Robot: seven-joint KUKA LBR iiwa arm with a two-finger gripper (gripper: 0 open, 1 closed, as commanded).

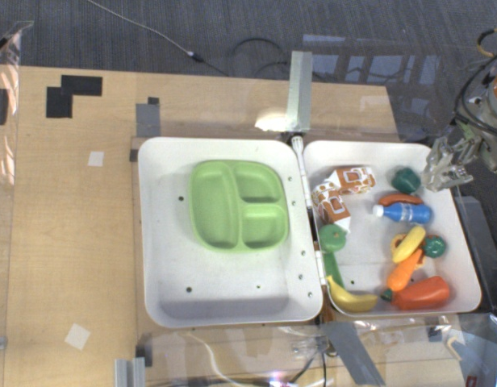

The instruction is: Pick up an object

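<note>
From above, the wooden worktop [71, 240] carries two shallow white bins side by side. The left bin [164, 297] holds a green divided plate [236, 205], lying flat near its middle. The right bin [363, 248] holds the loose things. A brown-and-white carton [343, 190] lies at its upper left. Below that is a green round-headed piece with a stem [332, 244], and a yellow banana [351, 297] lies against the near wall. A blue-and-white bottle [404, 213] lies on its side in the middle right, with a dark green piece [406, 179] just above it. Lower right, a smaller yellow banana [409, 243], an orange carrot [401, 273], a small green round thing [434, 247] and a red pepper [422, 293] are crowded together, several of them touching.

The gripper [444, 168] hangs at the right bin's upper right corner, over the rim and just right of the dark green piece. Its jaws point down and have hold of nothing; how far apart they stand I cannot tell from here.
</note>
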